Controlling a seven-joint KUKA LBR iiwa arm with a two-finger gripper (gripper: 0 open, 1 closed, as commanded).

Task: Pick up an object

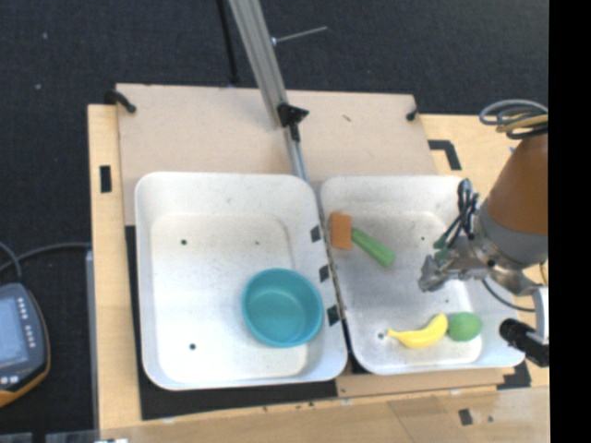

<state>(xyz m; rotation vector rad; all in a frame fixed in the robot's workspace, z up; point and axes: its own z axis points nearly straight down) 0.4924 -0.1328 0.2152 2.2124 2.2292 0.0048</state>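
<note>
- We see the end effector (pixel 436 273) over the right bin (pixel 397 201), near its right wall, above bare bin floor.
- We can't tell how it's set; it's too small and dark to read, and we see nothing held in it.
- Arm (pixel 517 201) comes in from the right, orange band above the grey wrist.
- Right bin contents: yellow banana (pixel 418 334) at the near edge, green round object (pixel 464 326) touching the banana's right end.
- Both sit just nearer than the end effector, apart from it.
- Green cylinder (pixel 373 247) lies tilted in the far-left part of the right bin; orange block (pixel 341 231) at its left end, against the divider between bins.
- Left bin (pixel 185 210) holds a teal bowl (pixel 282 306), upright, in the near-right corner.
- Both bins sit side by side on the tabletop (pixel 231 127).
</note>
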